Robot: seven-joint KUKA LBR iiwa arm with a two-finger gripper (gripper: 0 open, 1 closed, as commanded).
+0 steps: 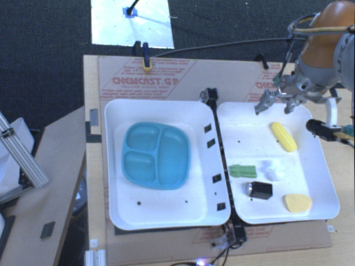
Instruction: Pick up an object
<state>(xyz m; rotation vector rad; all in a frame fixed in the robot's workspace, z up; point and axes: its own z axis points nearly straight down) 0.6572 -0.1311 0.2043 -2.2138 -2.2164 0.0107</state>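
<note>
- Plainly, the gripper (275,101) hangs above the far edge of the right bin (324,176), its two fingers spread apart with nothing between them; so the grasp has not yet begun.
- The step in hand, as I judge it, is the approach; the arm is over the bin but no object has been reached.
- The candidates all lie in the right bin: a yellow corn cob (283,136) nearest the gripper, lying at a slant; a green block (242,170) near the divider; a small white object (273,169) just beside the green one; a black block (259,190) in front of those; a yellow wedge (298,203) near the front corner.
- The left bin (111,148) holds a blue divided plate (156,155), well apart from the gripper.
- The next move likely calls for choosing one target, the corn cob being closest; the gripper would need to travel toward the near side, turn its fingers across the cob's narrow width, then descend.
- The risk, I think, is the cob rolling or slipping from the closing fingers; the white object and green block lie close enough together to crowd a grasp there.
</note>
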